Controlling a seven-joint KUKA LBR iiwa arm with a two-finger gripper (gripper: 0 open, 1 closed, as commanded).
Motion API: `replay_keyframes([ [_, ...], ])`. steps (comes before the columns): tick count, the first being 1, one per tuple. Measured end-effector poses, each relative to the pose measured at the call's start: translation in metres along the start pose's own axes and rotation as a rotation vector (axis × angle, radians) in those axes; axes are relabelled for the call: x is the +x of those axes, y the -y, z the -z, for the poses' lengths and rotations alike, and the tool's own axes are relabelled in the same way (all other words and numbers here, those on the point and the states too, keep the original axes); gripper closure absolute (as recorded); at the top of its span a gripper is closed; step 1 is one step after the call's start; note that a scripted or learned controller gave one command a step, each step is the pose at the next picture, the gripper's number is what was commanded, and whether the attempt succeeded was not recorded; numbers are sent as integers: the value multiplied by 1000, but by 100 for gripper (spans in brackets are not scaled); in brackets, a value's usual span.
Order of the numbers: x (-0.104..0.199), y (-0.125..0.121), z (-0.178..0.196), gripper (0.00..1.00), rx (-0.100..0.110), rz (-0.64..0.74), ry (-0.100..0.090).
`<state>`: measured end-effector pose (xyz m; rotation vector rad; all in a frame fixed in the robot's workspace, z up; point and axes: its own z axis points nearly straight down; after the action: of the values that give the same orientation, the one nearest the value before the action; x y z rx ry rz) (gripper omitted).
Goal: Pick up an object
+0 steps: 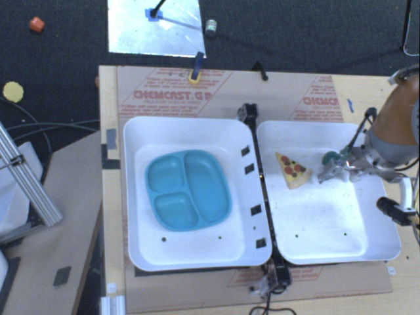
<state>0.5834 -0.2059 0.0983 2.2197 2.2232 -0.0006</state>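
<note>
On the tabletop point(164, 90), two shallow white bins were seen side by side on a sheet of printed cardboard. The left bin point(138, 241) was occupied by a blue divided plate point(188, 189), which lay flat near its middle with three compartments visible. The right bin point(328, 241) was entered from the right by the grey arm point(394, 136), whose orange band was caught at the frame's edge. Between the bins, a row of dark clips point(252, 189) was ranged along the shared rims. Beyond the cardboard, a shiny square sheet point(154, 18), a yellow ball point(12, 92) and a small red object point(36, 24) were scattered on the dark floor.

A toy pizza slice point(292, 170) was pictured lying flat on the floor of the right bin, in its upper left part, with nothing on top of it. The claw point(327, 172) was held low over the same bin, just to the right of the slice and pointed toward it, but was not seen touching it. A small green piece point(330, 157) was noted beside the claw's tip. How far the claw was parted could not be told, and nothing could be made out in its grasp.
</note>
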Motion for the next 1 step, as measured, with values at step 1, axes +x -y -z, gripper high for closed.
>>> replay_keyframes([
  [1,1,-83,-13,0,-6,4,1],
])
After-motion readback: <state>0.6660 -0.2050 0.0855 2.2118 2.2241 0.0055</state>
